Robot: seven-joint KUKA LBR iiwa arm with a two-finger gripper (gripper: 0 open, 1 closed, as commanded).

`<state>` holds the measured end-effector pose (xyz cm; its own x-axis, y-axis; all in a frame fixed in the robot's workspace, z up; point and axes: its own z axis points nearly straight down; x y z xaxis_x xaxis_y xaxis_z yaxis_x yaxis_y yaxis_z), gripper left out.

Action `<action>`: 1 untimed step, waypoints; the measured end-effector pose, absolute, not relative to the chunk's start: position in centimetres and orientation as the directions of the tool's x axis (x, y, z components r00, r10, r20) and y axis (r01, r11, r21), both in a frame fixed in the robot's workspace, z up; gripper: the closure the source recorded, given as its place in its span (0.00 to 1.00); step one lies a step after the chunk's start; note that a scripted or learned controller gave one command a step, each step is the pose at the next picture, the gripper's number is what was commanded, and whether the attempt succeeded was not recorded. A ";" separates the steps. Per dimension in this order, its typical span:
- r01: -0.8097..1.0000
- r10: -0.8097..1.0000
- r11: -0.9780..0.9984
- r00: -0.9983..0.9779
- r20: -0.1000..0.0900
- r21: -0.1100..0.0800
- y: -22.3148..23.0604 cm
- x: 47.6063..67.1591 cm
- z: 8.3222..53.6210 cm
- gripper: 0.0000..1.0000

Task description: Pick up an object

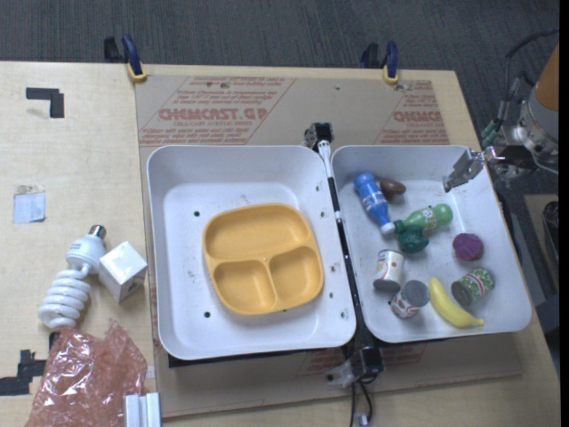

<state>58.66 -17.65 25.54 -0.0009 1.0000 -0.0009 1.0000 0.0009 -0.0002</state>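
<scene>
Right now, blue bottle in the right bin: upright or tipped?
Tipped. The blue bottle lies flat on the right bin floor, white cap pointing toward the banana.

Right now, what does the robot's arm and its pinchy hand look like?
At the picture's right edge the arm is a rounded grey body with an orange patch at the top. Thin dark cables loop above it, and small green parts sit on the metal wrist. The gripper is a slim, silvery-grey metal piece that pokes over the rim of the right bin.

Yellow tray (pixel 263 258) in left bin (pixel 178 172)
</scene>
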 end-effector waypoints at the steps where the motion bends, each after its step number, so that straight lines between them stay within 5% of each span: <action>1: 1.000 1.000 0.001 -0.001 -0.001 -0.001 -9.7 61.7 13.4 0.00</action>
<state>61.66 -9.73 13.42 -0.0008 1.0000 -0.0006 1.0000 0.0008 -0.0008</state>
